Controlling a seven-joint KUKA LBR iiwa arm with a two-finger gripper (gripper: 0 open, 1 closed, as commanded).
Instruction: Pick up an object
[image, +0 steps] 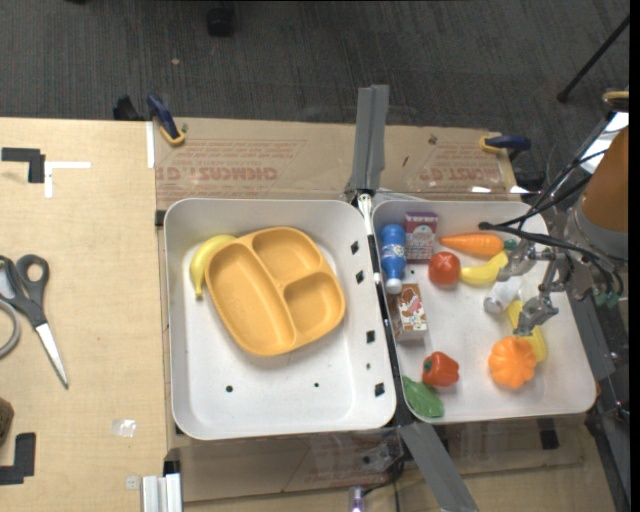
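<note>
A yellow divided plate (275, 290) with a banana (207, 258) at its left rim is seen in the left bin (190, 400), while the claw (528, 290) is positioned over toy foods near the right bin's (570, 400) right edge.

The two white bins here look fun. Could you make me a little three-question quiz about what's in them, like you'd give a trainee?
1. True or false: the orange divided plate lies in the left bin.
2. What stands along the right bin's left wall, just above the small carton?
A. the blue bottle
B. the carrot
C. the red pepper
3. Fill in: the gripper hovers over the right bin, just above the small orange ____.

Key: 1 true; 2 A; 3 pumpkin.
</note>
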